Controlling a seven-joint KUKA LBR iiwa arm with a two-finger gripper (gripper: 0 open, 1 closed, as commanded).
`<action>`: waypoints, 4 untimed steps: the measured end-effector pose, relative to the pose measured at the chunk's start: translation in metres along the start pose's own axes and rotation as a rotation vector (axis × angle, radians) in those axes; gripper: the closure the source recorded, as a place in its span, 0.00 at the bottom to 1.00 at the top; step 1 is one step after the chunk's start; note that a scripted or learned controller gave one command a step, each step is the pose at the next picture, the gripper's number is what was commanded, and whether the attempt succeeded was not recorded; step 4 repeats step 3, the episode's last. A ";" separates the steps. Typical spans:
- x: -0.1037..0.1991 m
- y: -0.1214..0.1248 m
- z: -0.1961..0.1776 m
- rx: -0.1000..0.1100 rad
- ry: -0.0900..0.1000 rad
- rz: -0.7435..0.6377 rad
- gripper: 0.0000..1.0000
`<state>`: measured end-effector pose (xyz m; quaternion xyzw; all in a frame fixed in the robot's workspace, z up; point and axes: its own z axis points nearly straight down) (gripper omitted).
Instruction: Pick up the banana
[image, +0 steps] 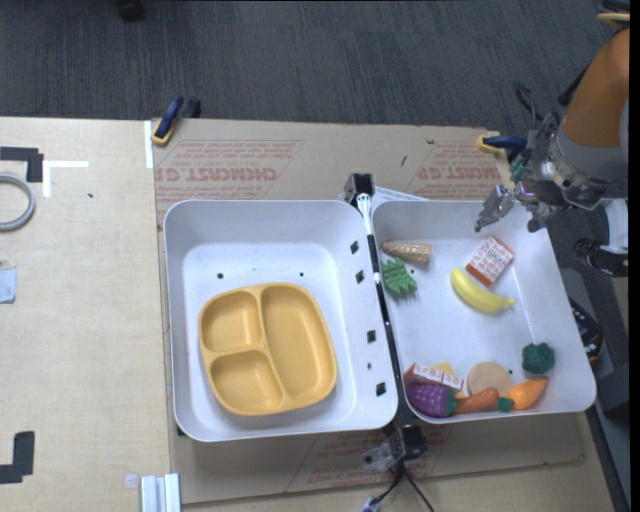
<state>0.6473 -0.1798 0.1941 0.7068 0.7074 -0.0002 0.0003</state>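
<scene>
Banana (481, 291), right bin (560, 300) centre: likely light, stiff, smooth plastic; grip across its mid-curve; claw (515, 208), over far rim, state cannot be told

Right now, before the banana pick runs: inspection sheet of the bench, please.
Surface: two white bins side by side on cardboard; left bin, right bin.
Job's things: banana lies in the right bin, its upper end close to a red and white carton.
Clutter: yellow divided plate in the left bin; right bin also has cone, green leaf, grapes, carrots, broccoli.
Grippers: gripper above the right bin's far rim, holding nothing.
Cables: wiring at the wrist.
Surroundings: blue clamp, dark floor.
</scene>
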 end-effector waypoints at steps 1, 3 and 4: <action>0.034 -0.052 0.102 0.001 0.001 -0.319 0.00; 0.120 0.012 -0.020 -0.001 -0.001 -0.290 1.00; 0.120 0.012 -0.020 -0.001 -0.001 -0.290 1.00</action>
